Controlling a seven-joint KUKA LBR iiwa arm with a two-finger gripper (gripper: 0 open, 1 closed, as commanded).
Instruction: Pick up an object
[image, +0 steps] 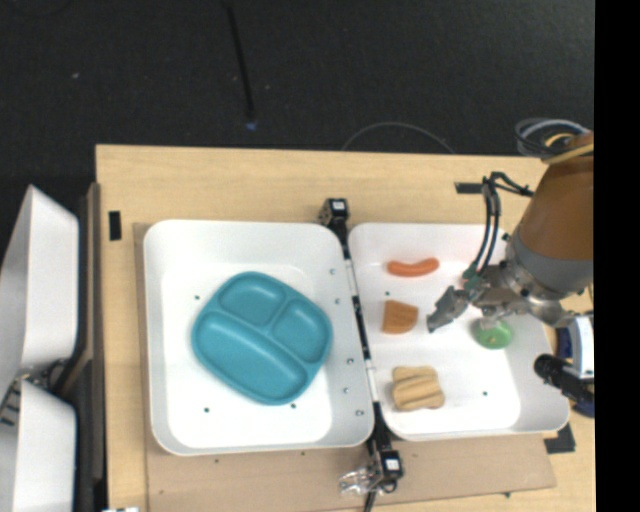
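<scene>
In the right bin lie an orange-red sausage, a brown wedge-shaped piece, a tan bread-like block and a small green round object. My gripper hangs over the middle of this bin, pointing left, just right of the brown wedge and left of the green object. Its dark fingers appear spread with nothing between them. The arm's orange band rises at the right edge.
The left bin holds a teal divided plate. A black clamp sits at the top of the divider between bins, and another fitting at the bottom. White boxes stand at the far left.
</scene>
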